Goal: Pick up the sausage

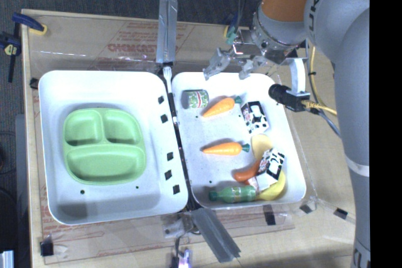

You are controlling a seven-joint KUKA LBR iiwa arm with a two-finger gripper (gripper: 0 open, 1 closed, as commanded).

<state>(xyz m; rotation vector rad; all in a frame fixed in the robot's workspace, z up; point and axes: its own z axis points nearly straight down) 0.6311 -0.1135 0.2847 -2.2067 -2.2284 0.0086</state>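
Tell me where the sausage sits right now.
The sausage lies in the right bin, near its front right corner, just above the green bottle, below the lower carrot and touching the banana.

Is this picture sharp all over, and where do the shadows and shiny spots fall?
In the camera view, the green tray and carrots look fairly sharp; the gripper is slightly soft. The left bin holds soft shadow along its bottom wall. The taped sheet behind the bins shows pale glare. The sausage is evenly lit.
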